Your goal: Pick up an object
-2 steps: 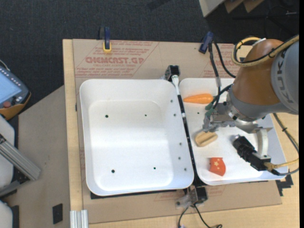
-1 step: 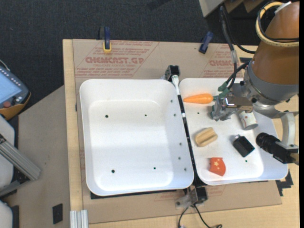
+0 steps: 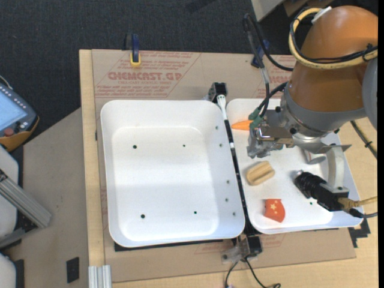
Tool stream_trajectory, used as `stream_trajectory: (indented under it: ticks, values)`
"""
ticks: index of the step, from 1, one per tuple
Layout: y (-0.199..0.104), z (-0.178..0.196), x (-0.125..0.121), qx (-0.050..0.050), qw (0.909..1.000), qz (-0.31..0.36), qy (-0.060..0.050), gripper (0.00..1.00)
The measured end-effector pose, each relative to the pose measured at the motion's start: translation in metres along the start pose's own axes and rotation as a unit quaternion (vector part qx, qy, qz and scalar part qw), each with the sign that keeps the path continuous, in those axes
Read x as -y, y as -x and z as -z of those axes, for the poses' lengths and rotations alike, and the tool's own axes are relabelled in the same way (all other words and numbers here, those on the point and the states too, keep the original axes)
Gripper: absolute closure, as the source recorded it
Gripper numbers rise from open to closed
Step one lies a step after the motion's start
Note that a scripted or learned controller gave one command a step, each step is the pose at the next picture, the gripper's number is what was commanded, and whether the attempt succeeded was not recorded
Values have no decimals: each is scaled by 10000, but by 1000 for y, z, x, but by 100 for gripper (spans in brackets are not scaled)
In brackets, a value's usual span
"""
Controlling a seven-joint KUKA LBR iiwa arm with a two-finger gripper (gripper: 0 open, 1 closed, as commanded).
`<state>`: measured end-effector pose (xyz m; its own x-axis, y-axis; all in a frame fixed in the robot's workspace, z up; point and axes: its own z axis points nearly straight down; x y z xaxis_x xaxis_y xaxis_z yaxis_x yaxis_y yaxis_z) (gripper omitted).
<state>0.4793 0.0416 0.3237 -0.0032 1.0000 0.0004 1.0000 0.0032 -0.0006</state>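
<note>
The right bin (image 3: 300, 221) holds three things. A tan, bread-like block (image 3: 260, 173) lies near its left wall. A red piece (image 3: 274, 210) with a small yellow mark sits toward the front. An orange carrot-like piece (image 3: 241, 125) rests at the back left corner. My gripper (image 3: 259, 147) hangs over the bin's left part, between the orange piece and the tan block and just above the block. Nothing shows in its grasp.
The left bin (image 3: 120, 179) stands beside the right one, with a black-edged divider (image 3: 233, 161) between them. Both rest on a brown board (image 3: 156, 71) clamped at the back. The arm's orange band (image 3: 336, 59) looms over the right bin's rear.
</note>
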Motion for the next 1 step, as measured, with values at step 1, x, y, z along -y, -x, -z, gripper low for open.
stream_trajectory:
  ticks: [1]
  values:
    - [-61, 11, -28, 2, 10000, -2, 23, 100]
